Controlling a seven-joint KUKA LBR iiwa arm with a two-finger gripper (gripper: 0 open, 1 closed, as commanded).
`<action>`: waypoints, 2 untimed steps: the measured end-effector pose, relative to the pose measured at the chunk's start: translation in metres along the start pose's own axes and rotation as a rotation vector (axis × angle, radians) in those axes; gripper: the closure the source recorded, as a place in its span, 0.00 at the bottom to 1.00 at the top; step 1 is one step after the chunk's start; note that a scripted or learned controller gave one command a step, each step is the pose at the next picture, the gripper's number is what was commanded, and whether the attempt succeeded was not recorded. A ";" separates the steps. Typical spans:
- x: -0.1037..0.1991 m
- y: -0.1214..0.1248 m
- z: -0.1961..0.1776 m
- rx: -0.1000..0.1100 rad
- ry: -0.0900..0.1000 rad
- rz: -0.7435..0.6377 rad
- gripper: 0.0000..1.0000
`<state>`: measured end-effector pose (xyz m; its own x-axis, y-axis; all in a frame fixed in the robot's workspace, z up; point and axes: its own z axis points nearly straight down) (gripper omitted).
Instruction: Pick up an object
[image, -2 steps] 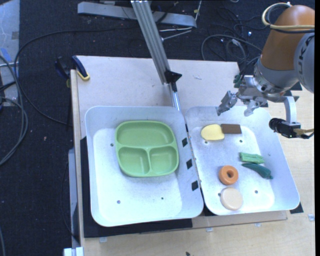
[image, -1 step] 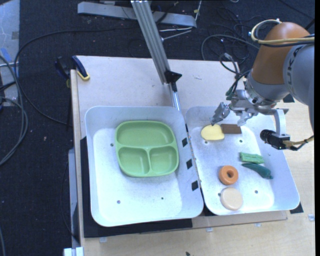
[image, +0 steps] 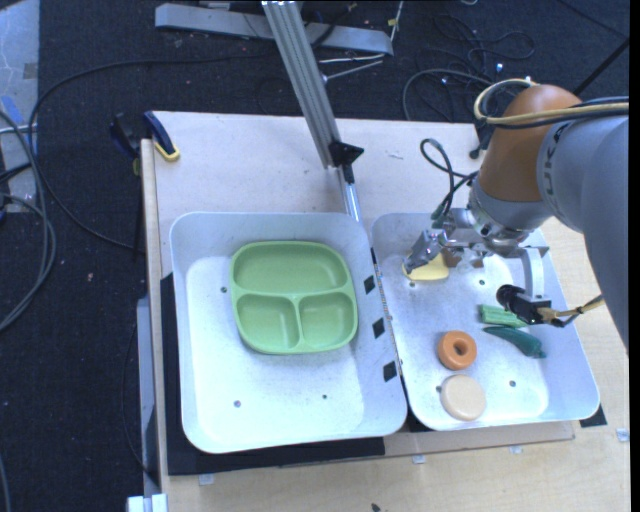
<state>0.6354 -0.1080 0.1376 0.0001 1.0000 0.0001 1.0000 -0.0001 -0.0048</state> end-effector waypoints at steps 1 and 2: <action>0.001 0.000 0.048 -0.003 -0.001 0.000 0.00; 0.001 0.001 0.035 -0.007 -0.001 0.000 1.00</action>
